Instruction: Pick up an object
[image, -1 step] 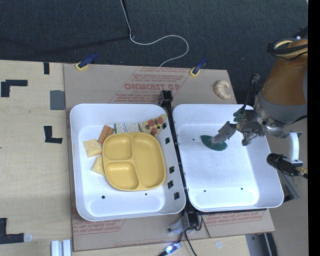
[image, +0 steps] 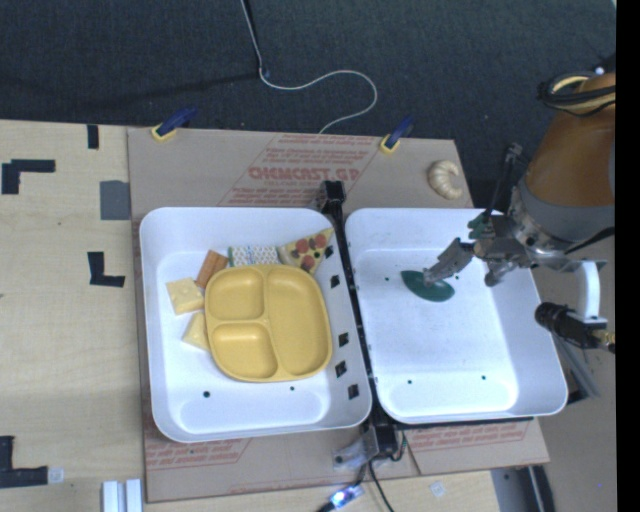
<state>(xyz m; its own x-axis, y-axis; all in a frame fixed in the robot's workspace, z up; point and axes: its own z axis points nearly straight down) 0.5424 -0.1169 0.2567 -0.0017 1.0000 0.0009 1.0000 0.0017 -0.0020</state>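
Where the arm (image: 570, 170) reaches in from the right, you see its pincer (image: 443, 268) lowered into the right bin (image: 500, 400), near that bin's far edge and toward its left half. You cannot tell whether it is apart, together or clamped on anything; at this slant the tip is a small grey blur. Right at that tip lies a dark green object (image: 429, 289), flat and roughly oval, on the white floor of the bin. Its upper edge is covered by the pincer, so you cannot tell if the two touch, and its exact shape is hard to make out.

Across the divider, the left bin (image: 160, 300) carries a yellow divided plate (image: 268, 322) with three compartments, lying near the middle. It hides parts of several small pieces beneath its far and left rims: tan and orange bits (image: 195, 285) on the left, patterned ones (image: 300, 250) toward the far edge, too small to identify. Outside the bins, a pale rounded thing (image: 447, 178) sits on the cardboard sheet (image: 290, 170) near its far right corner.
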